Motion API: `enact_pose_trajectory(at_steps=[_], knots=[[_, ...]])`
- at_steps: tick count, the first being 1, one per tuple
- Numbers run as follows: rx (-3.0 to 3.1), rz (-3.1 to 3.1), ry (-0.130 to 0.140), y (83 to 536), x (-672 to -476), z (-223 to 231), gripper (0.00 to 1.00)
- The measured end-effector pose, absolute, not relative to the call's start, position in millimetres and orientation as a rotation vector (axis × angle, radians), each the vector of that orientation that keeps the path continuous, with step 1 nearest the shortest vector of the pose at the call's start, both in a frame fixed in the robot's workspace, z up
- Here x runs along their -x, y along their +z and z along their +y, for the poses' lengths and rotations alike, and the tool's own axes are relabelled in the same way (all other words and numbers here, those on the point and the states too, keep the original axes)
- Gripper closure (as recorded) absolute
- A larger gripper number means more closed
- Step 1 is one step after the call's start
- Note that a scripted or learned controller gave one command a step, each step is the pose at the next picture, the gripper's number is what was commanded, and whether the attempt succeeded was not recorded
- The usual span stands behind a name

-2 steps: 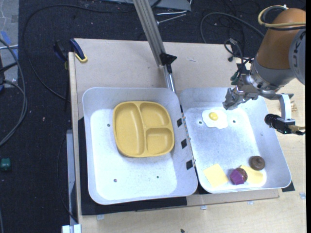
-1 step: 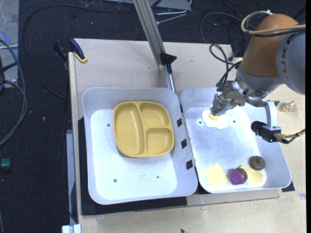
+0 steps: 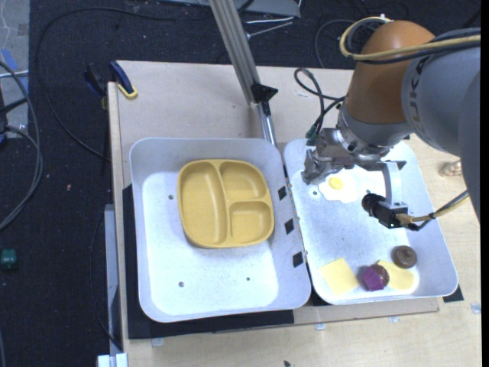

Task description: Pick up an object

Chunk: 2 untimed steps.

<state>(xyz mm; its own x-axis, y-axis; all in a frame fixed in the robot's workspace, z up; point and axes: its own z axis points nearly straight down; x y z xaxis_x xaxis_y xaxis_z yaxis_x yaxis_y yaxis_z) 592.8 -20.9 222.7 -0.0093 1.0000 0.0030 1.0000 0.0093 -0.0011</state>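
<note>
divided tray in left bin, toys in right bin.

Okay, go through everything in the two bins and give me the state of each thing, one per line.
Yellow divided tray: flat, upright, in the left bin.
Fried egg: flat in the right bin, beside the gripper.
Yellow square: flat, near front edge.
Purple object: resting beside the square.
Brown round piece: loose, untouched.

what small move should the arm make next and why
Probably a short, straight descent onto the fried egg. The gripper sits at the egg's left edge in the right bin, and nothing shows between its fingers, so nothing is picked yet.
</note>
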Motion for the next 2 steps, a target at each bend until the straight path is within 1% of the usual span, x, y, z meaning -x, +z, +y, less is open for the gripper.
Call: enact_pose_trajectory(at_steps=[2], knots=[[2.211, -2.231, -0.002, 227.7, -587.1, 77.9, 1.00]])
